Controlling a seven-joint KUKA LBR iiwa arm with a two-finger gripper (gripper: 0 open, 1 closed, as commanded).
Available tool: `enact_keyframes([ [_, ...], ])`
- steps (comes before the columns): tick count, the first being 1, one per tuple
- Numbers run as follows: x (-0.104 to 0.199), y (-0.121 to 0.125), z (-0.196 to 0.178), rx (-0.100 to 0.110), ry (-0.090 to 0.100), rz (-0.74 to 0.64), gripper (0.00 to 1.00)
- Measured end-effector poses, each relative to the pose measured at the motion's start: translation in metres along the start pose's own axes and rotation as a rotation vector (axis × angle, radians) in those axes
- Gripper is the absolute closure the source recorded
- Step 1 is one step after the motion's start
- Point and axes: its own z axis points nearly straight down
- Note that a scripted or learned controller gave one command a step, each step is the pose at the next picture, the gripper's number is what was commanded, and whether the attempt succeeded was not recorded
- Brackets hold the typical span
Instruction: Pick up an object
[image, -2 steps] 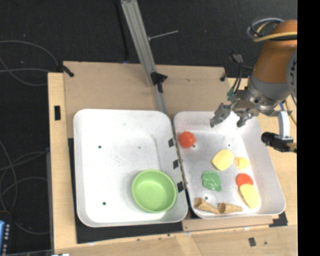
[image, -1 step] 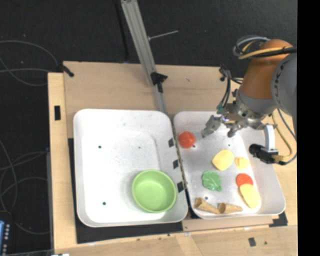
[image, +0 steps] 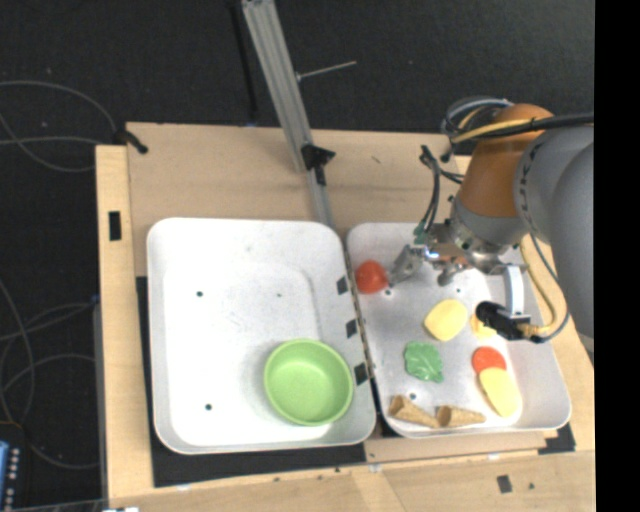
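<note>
The gripper (image: 432, 262) is seen low over the upper part of the right bin (image: 395, 240), under the orange band (image: 495, 180) of the arm. Whether its fingers are apart or together cannot be told. A red ball (image: 371, 277) is found just left of the gripper, near the bin's left wall. A yellow piece (image: 446, 320), a green leafy piece (image: 424, 361), a red and yellow piece (image: 495, 380) and two cones (image: 436, 413) are spread below it. A green bowl (image: 308, 382) is seated in the left bin (image: 200, 260).
</note>
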Motion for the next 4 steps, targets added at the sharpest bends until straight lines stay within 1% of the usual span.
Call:
enact_keyframes([
  [1,0.0,0.001,-0.014,-0.007,0.003,0.002,1.0],
  [2,-0.006,0.002,-0.06,-0.01,0.003,0.005,1.0],
  [3,-0.007,0.003,-0.091,-0.009,0.003,0.0,1.0],
  [4,0.04,-0.011,-0.086,-0.004,0.003,-0.003,1.0],
])
